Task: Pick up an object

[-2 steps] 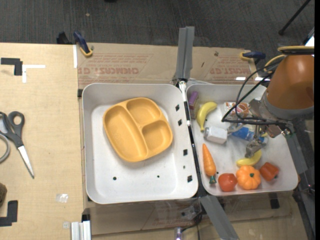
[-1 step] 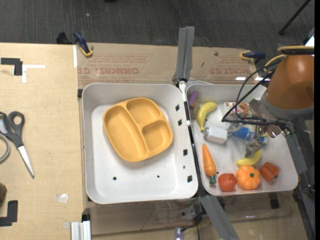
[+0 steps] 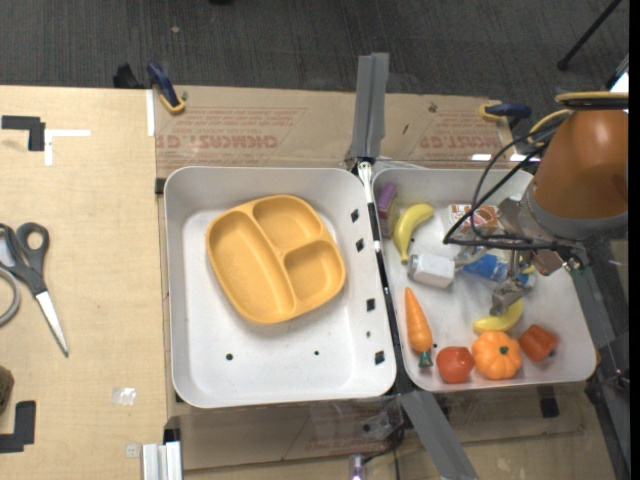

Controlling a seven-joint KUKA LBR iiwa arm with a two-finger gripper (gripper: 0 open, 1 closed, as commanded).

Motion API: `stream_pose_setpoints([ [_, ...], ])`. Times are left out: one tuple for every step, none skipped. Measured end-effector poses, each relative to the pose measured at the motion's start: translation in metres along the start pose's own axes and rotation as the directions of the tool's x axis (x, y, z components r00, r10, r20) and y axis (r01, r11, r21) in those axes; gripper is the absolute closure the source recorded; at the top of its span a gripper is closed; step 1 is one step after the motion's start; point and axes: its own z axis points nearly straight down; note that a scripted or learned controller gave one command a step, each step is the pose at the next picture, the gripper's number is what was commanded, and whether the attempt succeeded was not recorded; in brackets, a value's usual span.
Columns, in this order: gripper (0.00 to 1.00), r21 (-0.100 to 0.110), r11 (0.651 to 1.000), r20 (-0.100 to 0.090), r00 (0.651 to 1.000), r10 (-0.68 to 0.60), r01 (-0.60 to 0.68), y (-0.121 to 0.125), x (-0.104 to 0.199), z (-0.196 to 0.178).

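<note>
Camera view: the arm's gripper (image 3: 512, 290) hangs low in the right bin (image 3: 575, 313), near that bin's right wall. It is just above a small yellow banana (image 3: 500, 319) and beside a blue object (image 3: 485, 266). Whether it is apart or closed cannot be told from this slant, and nothing is clearly held.

The likely target, the small banana, lies crowded. A pumpkin (image 3: 497, 355) touches it on the near side, and an orange pepper (image 3: 538, 341) sits close by toward the bin's near right corner.

The risks are these:
- A closing grasp could catch the pumpkin or nudge the curved banana sideways so it slips out.
- The blue object could be pinched instead.
- A descent too near the wall could strike it.

The left bin (image 3: 190, 298) holds a yellow divided plate (image 3: 277, 258).
</note>
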Motion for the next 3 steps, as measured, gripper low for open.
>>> stream_pose_setpoints([
  [0.0, 0.0, 1.0, 0.0, 1.0, 0.0, 0.0, 0.0, 0.0, 0.0],
  [0.0, 0.0, 1.0, 0.0, 1.0, 0.0, 0.0, 0.0, 0.0, 0.0],
  [0.0, 0.0, 1.0, 0.0, 1.0, 0.0, 0.0, 0.0, 0.0, 0.0],
])
